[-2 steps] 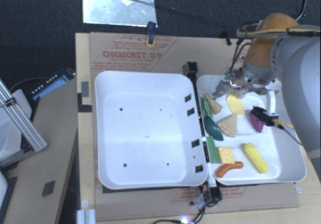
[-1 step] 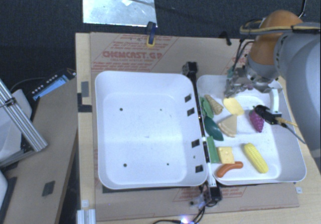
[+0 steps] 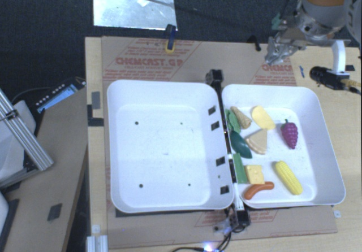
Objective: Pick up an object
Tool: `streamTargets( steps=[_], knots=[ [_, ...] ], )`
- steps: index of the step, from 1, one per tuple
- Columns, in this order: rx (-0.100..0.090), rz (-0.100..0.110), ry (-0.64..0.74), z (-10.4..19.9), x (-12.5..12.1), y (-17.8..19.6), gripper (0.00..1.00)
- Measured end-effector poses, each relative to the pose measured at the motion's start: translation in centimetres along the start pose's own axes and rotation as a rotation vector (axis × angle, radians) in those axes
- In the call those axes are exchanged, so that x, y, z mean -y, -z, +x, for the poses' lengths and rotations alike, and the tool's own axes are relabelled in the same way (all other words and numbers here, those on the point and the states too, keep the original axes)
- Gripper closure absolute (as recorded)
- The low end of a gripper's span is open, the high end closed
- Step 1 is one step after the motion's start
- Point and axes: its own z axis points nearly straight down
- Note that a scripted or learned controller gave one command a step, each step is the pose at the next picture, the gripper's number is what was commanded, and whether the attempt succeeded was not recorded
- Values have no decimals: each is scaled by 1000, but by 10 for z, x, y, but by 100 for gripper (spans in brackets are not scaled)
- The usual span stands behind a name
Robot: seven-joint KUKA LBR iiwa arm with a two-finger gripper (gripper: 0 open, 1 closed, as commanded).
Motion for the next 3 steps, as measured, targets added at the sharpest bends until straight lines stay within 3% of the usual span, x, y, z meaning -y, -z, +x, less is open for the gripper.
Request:
streamTargets(
  steps=[1,2,3],
  knots=[
    [-3,19,1,64,3,-108,100],
    [-1,14,-3,98,8,-138,100],
    [-2,12,-1,139,2,-137,100]
  ],
)
